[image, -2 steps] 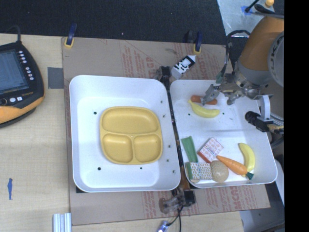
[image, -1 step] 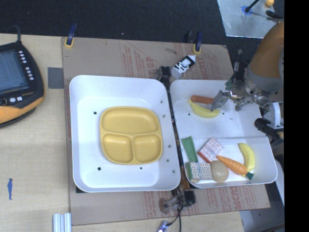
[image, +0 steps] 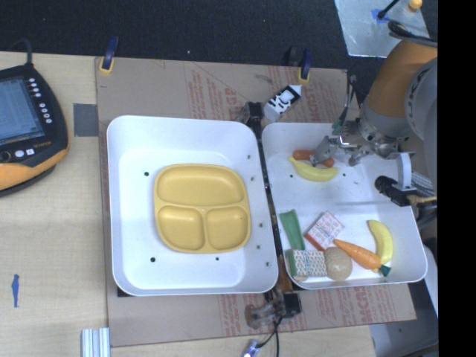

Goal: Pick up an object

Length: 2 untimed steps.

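Observation:
My gripper (image: 325, 155) reaches down into the back of the right bin (image: 349, 199), right over a small yellow banana (image: 314, 172) and a red-orange piece (image: 301, 155) beside it. Its fingertips sit at the banana's upper edge. Along the front of that bin lie a second banana (image: 381, 241), an orange carrot (image: 357, 253), a tan potato-like lump (image: 338, 265), a red-and-white packet (image: 324, 231), a green bar (image: 291, 229) and a patterned box (image: 309, 262).
The left bin (image: 134, 199) holds a yellow divided tray (image: 202, 207). A teach pendant (image: 26, 129) lies at the far left of the bench. A black-and-white tag (image: 282, 100) sits behind the bins. Clamps hold the cardboard underlay.

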Available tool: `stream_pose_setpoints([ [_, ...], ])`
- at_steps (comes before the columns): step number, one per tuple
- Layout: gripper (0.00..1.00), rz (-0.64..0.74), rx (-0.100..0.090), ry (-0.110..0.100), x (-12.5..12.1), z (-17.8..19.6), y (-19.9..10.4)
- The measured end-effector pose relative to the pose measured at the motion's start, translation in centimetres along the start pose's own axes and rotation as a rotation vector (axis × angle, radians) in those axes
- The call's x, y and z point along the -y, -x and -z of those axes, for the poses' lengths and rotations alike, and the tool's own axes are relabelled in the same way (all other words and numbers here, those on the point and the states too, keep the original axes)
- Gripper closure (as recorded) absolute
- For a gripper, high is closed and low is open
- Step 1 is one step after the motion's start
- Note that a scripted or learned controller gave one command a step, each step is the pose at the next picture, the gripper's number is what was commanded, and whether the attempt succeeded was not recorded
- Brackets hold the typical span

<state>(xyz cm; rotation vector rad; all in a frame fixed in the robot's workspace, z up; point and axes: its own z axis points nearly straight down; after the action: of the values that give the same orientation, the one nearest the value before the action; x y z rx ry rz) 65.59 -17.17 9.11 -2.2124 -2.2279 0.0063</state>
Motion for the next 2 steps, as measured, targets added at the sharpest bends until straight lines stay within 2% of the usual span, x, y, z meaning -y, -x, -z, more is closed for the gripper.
stream_pose_setpoints([
  [1,1.0,0.002,0.001,0.001,-0.1,1.1,0.1],
  [2,1.0,-0.002,-0.002,0.001,2.0,8.0,-6.2],
])
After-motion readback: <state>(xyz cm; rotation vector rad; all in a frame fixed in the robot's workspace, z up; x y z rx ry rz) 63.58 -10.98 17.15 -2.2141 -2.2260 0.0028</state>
